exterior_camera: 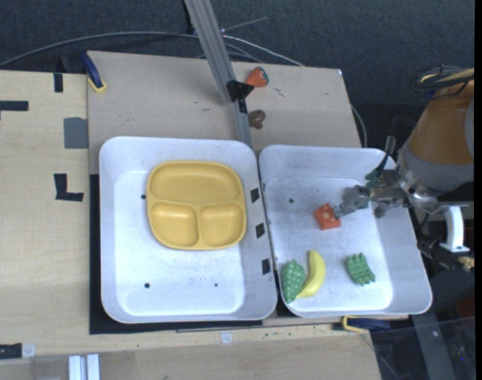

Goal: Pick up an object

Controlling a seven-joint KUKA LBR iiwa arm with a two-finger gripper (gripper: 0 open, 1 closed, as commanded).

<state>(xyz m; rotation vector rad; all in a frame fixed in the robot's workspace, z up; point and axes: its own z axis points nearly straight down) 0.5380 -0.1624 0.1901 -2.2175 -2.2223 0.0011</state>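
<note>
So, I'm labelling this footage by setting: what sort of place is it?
Probably a robotics lab bench for grasping trials: two white bins set side by side on a wooden bench, toy food such as a banana, and loose cables behind.

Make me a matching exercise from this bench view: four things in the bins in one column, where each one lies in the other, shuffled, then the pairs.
Things:
1. yellow divided plate
2. red block
3. banana
4. gripper

Places:
A. near edge of the right bin, beside a green toy
B. just right of the red block
C. left bin
D. middle of the right bin

Pairs: 1-C, 2-D, 3-A, 4-B
</note>
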